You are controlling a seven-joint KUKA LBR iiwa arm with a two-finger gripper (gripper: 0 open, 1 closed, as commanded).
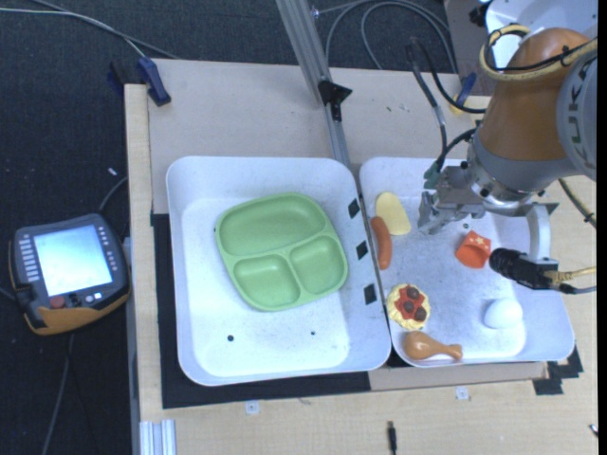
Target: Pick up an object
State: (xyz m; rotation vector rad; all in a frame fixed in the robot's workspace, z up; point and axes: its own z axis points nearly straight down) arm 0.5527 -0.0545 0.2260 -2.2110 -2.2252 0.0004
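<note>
Hovering over the right bin (pixel 560 335), the gripper (pixel 438 218) is positioned beside the yellow piece (pixel 393 212); its opening cannot be determined.

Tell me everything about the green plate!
The green plate is pale green and looks like smooth plastic. It has rounded corners and three compartments: one big one along the top and two smaller ones below. Nothing lies in any of them. It lies flat, turned a little askew, in the left white bin, resting on the bin's floor. No toy food and no part of the arm touches it.
</note>
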